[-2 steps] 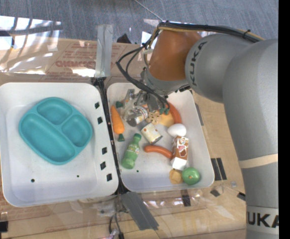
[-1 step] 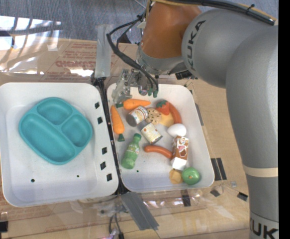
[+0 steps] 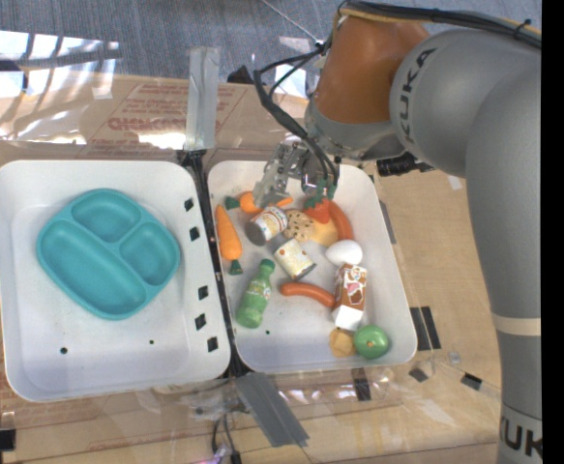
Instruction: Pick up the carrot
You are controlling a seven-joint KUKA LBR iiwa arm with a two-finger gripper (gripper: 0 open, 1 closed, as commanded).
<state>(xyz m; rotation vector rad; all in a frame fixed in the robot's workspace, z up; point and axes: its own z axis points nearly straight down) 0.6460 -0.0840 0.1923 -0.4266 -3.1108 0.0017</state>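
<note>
My hand (image 3: pixel 283 180) hangs over the far end of the right bin (image 3: pixel 390 288), above a small can (image 3: pixel 267 224); I cannot tell how it stands. The carrot (image 3: pixel 227 237) lies by that bin's left wall, apart from me, near a green bottle (image 3: pixel 256 295).

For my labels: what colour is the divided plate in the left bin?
Teal, seen in the camera view: divided plate.

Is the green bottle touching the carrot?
Apart. The camera view shows the green bottle lying below the carrot, with a strip of white bin floor between the bottle's cap and the carrot's leafy tip.
</note>
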